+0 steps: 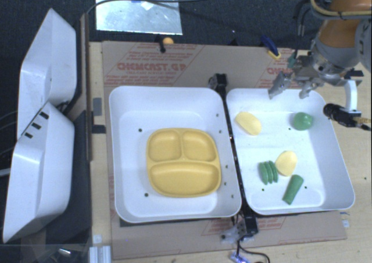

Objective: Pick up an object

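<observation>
My gripper (pixel 292 87) hangs over the far edge of the right bin (pixel 334 157), its two fingers spread apart and nothing between them. Below it in that bin lie a pale yellow lump (pixel 248 123), a round green piece (pixel 302 120), a second yellow piece (pixel 286 163), a ribbed green pod (pixel 268 172) and a green cylinder (pixel 292 189). The round green piece is nearest to the gripper, a little in front of it and to its right.
The left bin (pixel 125 139) holds a yellow divided tray (pixel 183 161). A black clamp (pixel 219 81) sits between the bins at the far side. White housings (pixel 43 122) stand at the left. Cables run across the back of the bench.
</observation>
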Robot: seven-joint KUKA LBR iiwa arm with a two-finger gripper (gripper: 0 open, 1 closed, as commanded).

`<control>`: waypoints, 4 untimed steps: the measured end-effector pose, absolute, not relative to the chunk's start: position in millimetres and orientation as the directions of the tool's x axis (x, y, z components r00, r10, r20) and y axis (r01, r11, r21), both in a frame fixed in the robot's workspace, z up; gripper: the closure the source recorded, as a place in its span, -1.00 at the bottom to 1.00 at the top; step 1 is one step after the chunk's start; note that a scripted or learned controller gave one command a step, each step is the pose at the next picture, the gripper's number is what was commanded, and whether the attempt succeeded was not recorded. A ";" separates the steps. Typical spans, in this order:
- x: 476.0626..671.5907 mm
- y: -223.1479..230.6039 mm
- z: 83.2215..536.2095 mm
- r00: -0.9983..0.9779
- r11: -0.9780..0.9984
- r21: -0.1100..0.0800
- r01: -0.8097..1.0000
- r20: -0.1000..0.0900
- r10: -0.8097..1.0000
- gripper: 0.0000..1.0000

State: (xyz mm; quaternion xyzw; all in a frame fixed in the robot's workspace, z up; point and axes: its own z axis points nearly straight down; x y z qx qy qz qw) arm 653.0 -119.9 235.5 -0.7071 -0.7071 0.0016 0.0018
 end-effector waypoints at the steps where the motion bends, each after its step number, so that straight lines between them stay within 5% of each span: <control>1: 654.2 -119.7 238.7 -0.001 0.001 0.001 1.000 0.000 1.000 -1.00; 4: 653.7 -115.3 89.8 -0.001 0.001 -0.003 1.000 0.001 1.000 -1.00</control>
